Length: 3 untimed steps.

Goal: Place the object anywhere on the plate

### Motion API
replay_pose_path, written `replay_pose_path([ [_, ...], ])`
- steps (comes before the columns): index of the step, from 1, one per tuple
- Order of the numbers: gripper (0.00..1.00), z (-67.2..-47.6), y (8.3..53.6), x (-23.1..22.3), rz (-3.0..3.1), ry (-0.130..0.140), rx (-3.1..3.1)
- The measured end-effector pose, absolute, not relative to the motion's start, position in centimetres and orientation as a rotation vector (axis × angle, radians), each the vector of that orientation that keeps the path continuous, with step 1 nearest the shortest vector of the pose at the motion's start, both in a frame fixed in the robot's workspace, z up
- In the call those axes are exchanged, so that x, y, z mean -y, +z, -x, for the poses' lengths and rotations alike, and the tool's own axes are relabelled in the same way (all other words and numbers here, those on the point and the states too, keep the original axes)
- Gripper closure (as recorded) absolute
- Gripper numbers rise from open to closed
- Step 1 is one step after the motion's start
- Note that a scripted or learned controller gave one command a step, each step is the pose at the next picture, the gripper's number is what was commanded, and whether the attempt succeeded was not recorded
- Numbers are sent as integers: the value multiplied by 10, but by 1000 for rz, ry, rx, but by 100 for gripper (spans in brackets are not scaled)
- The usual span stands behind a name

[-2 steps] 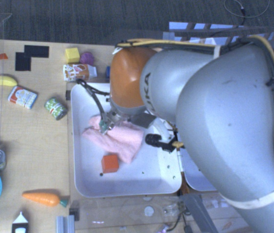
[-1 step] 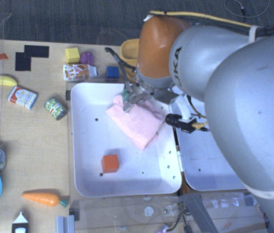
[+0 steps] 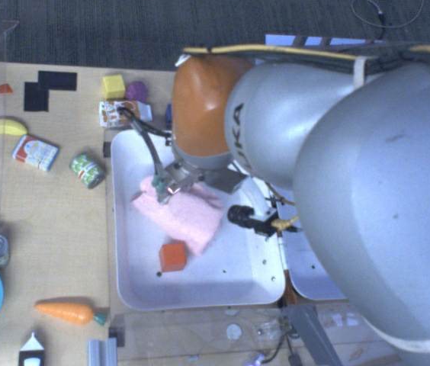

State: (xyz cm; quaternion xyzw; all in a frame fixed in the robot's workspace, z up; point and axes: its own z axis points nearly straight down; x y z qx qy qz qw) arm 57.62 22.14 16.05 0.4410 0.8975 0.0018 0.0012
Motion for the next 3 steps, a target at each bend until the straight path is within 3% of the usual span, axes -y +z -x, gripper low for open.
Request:
replay_pose_path([
  [1,100,-593,318,-175,-1363,13,-2820],
  [2,100,-617,152,-171,-1282,2,-2867],
  [3,100,-609,93,-228,-1515,19,-2741],
])
